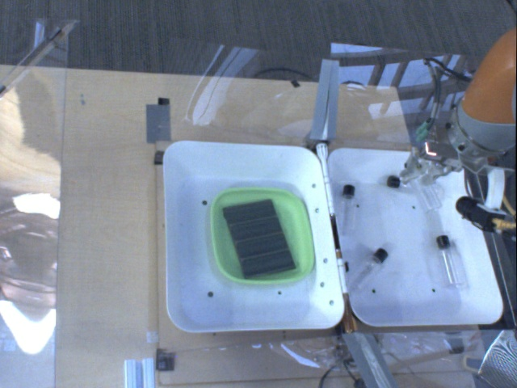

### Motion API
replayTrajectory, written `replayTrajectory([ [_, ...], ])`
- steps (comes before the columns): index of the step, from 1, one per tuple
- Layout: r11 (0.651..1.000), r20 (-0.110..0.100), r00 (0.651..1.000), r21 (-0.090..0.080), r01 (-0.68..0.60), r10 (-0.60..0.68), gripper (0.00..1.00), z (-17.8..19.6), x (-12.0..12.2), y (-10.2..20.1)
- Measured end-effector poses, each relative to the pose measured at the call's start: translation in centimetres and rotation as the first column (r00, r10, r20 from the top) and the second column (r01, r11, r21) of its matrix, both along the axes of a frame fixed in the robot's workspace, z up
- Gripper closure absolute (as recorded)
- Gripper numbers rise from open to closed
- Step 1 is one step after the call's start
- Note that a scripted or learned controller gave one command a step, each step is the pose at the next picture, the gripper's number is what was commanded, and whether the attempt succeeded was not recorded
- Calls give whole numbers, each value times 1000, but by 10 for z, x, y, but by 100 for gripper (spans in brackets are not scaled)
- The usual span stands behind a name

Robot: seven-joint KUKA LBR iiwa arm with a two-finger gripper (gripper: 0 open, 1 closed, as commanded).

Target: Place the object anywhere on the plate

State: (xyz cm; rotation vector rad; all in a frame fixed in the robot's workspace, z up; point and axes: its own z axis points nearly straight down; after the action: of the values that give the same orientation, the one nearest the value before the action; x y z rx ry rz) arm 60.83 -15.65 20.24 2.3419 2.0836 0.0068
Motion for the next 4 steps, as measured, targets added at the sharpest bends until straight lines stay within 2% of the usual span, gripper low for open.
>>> replayTrajectory([
  [1,999,-5,999,2,-52,52,100,-18,-31,101],
  [2,941,-5,941,3,-337,337,100,-18,-89,215],
  [3,942,-4,942,3,-336,336,0,-18,-89,214],
  [4,949,-3,949,2,-314,314,0,5,-80,206],
])
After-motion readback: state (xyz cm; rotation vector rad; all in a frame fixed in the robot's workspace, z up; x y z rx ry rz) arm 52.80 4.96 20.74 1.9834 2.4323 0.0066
